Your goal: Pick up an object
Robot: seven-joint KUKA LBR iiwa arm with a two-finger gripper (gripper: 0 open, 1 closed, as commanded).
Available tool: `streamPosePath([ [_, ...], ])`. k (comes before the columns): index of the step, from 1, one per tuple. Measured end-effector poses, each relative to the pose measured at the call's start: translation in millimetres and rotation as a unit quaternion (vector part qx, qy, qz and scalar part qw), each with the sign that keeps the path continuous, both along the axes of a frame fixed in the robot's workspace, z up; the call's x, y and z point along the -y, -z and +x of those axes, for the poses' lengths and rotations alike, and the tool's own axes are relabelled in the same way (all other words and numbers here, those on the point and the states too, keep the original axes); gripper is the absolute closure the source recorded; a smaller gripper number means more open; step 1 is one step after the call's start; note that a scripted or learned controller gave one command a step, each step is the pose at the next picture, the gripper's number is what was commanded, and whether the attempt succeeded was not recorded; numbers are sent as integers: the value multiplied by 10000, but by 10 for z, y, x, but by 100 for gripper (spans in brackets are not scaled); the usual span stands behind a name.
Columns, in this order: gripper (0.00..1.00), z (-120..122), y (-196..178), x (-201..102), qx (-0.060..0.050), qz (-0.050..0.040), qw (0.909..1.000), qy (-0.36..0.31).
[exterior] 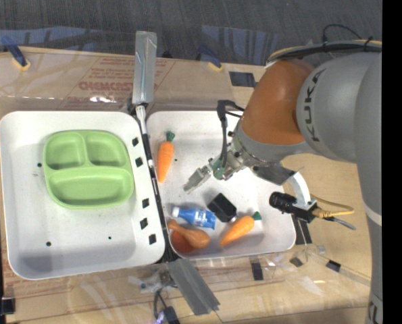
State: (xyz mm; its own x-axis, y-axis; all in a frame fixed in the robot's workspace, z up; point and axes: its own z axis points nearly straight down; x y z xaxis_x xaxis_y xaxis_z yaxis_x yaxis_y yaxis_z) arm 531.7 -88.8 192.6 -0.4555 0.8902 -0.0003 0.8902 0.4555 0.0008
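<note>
My gripper [198, 178] hangs over the middle of the right bin [187, 123], reaching in from the right under the orange-banded wrist. Nothing shows in its grasp. An orange carrot [165, 156] with a green top lies upright along the bin's left wall, to the left of the gripper. Below the gripper lie a small black block [221, 206], a blue and white bottle [194, 216], a second carrot [240, 229] and an orange-brown piece [190, 237] in the front corner.
The left bin [18, 235] holds a green divided plate [88, 167] in its upper half. A grey divider [145, 174] with black clips separates the bins. The arm's body covers the right bin's right side.
</note>
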Motion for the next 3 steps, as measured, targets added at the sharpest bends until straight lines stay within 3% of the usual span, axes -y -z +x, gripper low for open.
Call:
streamPosePath([
  [1,0,-365,1012,194,-4,2,9992,-411],
  [2,100,-360,918,195,-5,2,9991,-432],
  [3,100,-382,-662,433,7,-5,9987,517],
])
